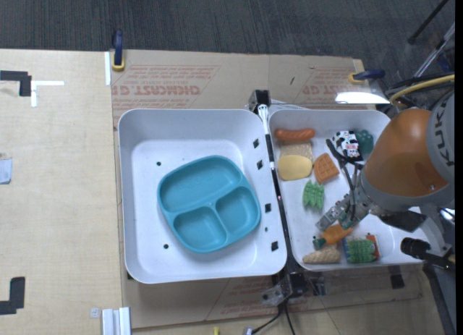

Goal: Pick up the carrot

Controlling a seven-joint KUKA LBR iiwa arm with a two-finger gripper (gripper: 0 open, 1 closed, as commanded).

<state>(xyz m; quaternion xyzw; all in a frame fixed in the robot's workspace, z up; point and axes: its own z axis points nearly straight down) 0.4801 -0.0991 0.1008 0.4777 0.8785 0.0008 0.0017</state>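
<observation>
Carrot [334,235] lying near the front edge of the right bin [383,120], green top toward the left, touching the hand [338,218] just above it. Hand down on the carrot; whether clenched or released, cannot tell. Bread-like piece [322,256] and green-red toy [361,249] just beside, along the front wall. Judged: reach done, lift not yet shown. Blue plate [209,203] in left bin.

The carrot [333,235] is a small orange toy with a green leafy end. It lies tilted in the right bin [383,219], near the front wall, just above a beige cone-shaped piece [321,256] and left of a green and orange item [360,249].
</observation>
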